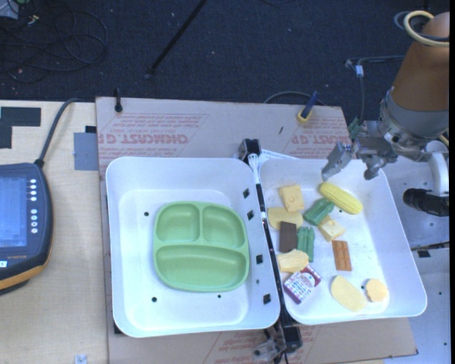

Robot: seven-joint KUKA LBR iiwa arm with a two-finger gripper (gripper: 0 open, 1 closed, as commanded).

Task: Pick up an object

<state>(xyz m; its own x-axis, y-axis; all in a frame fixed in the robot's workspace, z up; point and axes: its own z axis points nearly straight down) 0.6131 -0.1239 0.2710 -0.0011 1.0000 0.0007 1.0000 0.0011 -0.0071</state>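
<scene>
My gripper (354, 165) hangs over the far edge of the right bin (398, 226), its two fingers spread open with nothing between them. Just below it lies a yellow corn cob (341, 198). Toy food is scattered in this bin: a yellow cheese block (292, 197), a green piece (317, 211), another green piece (305, 243), a brown bar (288, 236), an orange bar (341, 255), a red and white packet (301, 284) and a yellow lemon shape (347, 293).
The left bin (129, 203) holds a green divided plate (201, 245). A tablet-like pendant (11, 218) lies on the bench at the far left. Cables run across the dark floor behind the bins.
</scene>
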